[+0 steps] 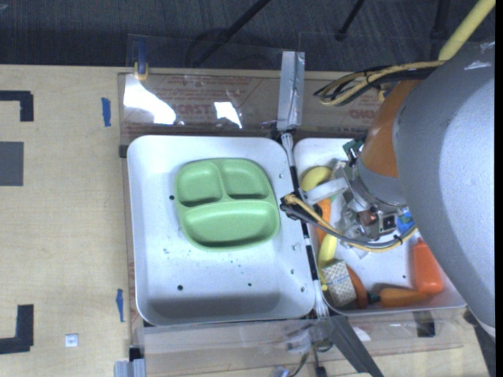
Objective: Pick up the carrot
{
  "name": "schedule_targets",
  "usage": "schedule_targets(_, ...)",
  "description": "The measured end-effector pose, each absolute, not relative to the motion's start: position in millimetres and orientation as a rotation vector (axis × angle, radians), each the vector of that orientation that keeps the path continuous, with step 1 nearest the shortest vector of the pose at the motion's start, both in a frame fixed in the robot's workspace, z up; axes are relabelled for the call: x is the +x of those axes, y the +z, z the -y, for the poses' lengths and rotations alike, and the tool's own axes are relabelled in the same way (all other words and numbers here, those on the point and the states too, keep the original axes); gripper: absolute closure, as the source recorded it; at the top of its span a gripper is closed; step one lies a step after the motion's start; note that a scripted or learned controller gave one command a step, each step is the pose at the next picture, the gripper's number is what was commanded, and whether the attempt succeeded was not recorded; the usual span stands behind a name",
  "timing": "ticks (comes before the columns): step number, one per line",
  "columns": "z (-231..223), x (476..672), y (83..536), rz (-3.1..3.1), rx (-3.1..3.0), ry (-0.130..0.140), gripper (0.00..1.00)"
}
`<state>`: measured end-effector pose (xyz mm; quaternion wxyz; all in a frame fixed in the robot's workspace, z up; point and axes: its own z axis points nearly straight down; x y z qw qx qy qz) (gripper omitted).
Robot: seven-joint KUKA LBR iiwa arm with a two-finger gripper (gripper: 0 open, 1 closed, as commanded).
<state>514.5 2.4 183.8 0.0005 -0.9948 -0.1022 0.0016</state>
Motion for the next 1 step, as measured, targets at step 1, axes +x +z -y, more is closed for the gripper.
schedule_targets(1,53.5,478.3,183.5,0.312,-3.122,0.01,1.0)
